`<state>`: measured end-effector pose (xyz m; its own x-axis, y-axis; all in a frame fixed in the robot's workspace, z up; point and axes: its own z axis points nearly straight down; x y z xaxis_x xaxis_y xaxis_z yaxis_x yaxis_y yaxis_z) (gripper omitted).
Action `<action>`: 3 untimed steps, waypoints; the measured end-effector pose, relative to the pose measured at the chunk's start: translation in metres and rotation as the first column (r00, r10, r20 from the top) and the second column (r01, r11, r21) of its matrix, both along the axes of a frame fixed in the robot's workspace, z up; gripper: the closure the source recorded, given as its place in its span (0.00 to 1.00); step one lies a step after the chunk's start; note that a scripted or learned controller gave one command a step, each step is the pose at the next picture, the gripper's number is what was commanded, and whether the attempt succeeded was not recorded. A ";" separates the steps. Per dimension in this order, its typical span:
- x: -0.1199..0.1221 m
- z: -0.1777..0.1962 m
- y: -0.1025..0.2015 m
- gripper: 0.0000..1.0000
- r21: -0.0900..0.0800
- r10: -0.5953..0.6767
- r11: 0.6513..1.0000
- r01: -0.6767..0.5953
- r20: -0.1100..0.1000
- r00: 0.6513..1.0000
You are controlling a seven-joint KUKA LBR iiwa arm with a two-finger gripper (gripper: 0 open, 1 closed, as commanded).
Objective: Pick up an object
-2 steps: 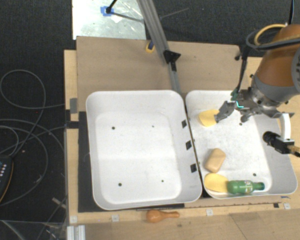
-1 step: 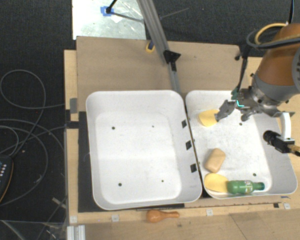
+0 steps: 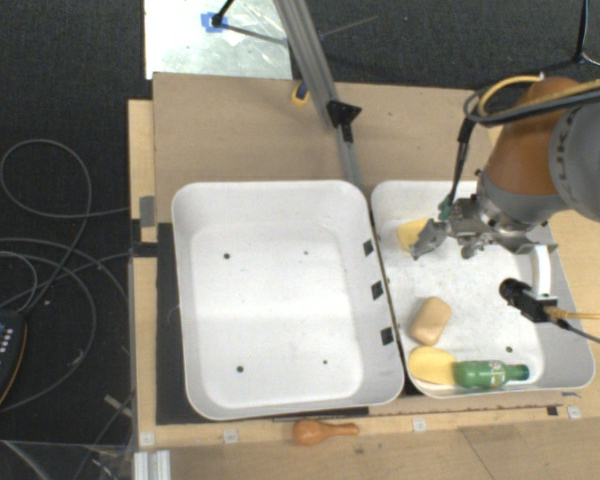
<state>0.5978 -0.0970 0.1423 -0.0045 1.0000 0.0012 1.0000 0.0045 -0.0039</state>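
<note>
My gripper (image 3: 450, 245) hangs over the upper part of the right bin (image 3: 572, 360), open, with nothing between its fingers. A small yellow piece (image 3: 411, 233) lies just left of the left finger (image 3: 429, 239), outside the gap. Lower in the same bin a tan block (image 3: 431, 320) lies on the floor. At the front wall lie a yellow rounded object (image 3: 431, 366) and a green bottle (image 3: 491, 373) on its side, touching each other.
The left bin (image 3: 270, 298) stands beside the right one, their walls meeting in the middle. A small orange-brown object (image 3: 325, 430) lies on the bench in front of the bins. A grey pole (image 3: 315, 58) slants down to the bins' back edge.
</note>
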 end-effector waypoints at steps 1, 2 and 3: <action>-0.001 -0.052 0.000 0.00 0.000 -0.004 1.000 0.004 0.000 1.000; 0.001 -0.039 0.000 1.00 -0.001 -0.005 1.000 0.005 0.006 1.000; 0.006 0.006 -0.002 1.00 -0.002 -0.001 1.000 0.001 0.010 1.000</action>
<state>0.6038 -0.0988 0.1478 -0.0035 1.0000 -0.0007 1.0000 0.0035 0.0060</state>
